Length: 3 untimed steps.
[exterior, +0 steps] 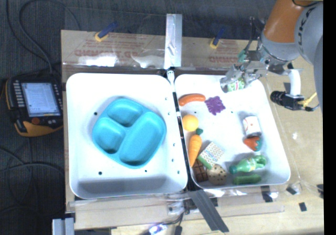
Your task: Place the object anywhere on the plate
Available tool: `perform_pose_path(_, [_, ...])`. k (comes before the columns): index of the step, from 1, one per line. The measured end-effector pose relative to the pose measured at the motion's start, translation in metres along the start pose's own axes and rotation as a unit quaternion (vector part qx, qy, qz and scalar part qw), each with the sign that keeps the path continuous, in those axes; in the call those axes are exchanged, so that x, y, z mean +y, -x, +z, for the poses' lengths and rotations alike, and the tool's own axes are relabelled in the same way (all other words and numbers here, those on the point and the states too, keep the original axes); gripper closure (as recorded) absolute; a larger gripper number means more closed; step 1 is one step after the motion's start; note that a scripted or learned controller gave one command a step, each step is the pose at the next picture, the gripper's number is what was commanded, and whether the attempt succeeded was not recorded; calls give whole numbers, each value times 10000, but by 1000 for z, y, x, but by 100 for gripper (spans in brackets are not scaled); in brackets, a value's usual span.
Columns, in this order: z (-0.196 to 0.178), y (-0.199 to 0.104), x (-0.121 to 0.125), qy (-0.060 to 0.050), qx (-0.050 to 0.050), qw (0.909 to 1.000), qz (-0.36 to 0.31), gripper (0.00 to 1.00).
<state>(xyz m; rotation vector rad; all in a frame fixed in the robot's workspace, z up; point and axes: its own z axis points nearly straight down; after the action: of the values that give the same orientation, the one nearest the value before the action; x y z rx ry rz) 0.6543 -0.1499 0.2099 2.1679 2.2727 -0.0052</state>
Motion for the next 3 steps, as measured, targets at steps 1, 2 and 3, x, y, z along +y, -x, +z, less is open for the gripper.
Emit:
perform_pose_path(1, [27,-99,-25,0,15,9912,-1322,100])
perform_pose_path(2, [21,-131,-38,52,-47,9884,-1519,100])
perform_pose_path(3, [26,-201,-79,3,11,9692,-2462,100])
